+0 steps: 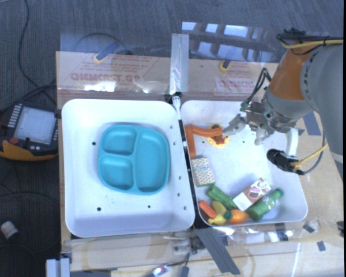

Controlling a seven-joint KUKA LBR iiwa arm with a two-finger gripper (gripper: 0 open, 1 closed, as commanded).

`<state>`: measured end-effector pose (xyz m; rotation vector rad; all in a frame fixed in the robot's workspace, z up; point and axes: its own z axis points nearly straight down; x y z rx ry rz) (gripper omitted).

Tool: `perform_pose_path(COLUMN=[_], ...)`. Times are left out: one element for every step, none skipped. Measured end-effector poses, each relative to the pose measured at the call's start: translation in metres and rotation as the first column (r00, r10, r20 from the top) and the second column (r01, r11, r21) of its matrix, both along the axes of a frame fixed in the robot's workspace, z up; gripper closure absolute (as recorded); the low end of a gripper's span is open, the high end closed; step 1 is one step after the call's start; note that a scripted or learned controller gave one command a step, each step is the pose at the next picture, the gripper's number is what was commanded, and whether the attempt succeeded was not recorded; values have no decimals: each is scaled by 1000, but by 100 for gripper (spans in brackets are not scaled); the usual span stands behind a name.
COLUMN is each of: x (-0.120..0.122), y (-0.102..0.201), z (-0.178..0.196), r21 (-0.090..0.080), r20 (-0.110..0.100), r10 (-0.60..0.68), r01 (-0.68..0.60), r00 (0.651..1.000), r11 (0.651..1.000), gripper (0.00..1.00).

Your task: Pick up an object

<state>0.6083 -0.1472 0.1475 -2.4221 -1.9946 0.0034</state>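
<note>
the arm (300,79) is reaching in from the upper right of the frame, and its gripper (249,129) is hanging over the upper part of the right bin (294,209). the 2 fingers are spreading apart, released, with nothing between them. an orange toy (206,133) is lying just left of the gripper, near the bin's upper left corner; whether a fingertip is touching it is hard to tell. more things are crowding the bin's lower edge: a green bottle (265,203), a small carton (251,193), toy vegetables (220,205) and a patterned card (201,170). the left bin (81,212) is holding a blue divided plate (134,158). judging by this, nothing is lifted yet; closing on something and raising it is all remaining.
</note>
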Motion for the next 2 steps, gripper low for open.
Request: perform_pose_path(x=[7, 4], y=[11, 36], z=[98, -3], r21=[-6, -4], r20=[2, -1], r10=[-249, -239], r01=[249, 239], r00=[968, 971], r11=[968, 971], gripper=[0, 0])
